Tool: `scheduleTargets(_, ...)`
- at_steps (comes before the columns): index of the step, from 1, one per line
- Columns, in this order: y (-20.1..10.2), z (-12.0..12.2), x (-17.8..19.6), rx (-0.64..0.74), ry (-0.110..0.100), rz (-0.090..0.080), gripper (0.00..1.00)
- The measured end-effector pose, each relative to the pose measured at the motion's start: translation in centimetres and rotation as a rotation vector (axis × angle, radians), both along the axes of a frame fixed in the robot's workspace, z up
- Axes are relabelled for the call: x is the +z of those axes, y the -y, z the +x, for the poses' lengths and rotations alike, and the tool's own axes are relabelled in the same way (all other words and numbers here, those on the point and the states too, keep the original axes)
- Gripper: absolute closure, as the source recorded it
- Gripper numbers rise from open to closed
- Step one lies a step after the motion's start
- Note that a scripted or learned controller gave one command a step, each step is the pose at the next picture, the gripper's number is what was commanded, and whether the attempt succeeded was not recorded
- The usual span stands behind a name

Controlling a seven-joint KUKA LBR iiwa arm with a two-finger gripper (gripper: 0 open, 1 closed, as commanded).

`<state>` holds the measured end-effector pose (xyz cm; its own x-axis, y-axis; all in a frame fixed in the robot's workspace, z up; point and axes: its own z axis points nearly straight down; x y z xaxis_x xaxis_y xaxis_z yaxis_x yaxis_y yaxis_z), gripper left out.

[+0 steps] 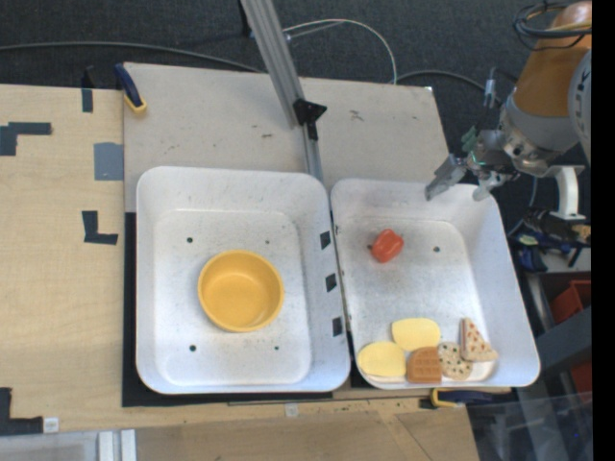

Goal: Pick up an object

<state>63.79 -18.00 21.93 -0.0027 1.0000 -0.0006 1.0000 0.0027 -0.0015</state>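
Light is even and fairly bright from overhead, so the two white bins [423,195] read nearly washed out along their rims while the floor beyond the surface's [58,257] far edge stays dark. Shadows are soft and short: a faint one lies under the yellow bowl [240,289] and another beside the red object [387,246]. The picture is coarse and slightly soft overall, and the claw [461,181] at the right bin's far right corner looks smeared.
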Motion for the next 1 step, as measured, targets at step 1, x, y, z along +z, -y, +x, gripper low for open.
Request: scheduleTargets(1,0.01,0.0,0.01,0.0,0.0,-0.001,0.0)
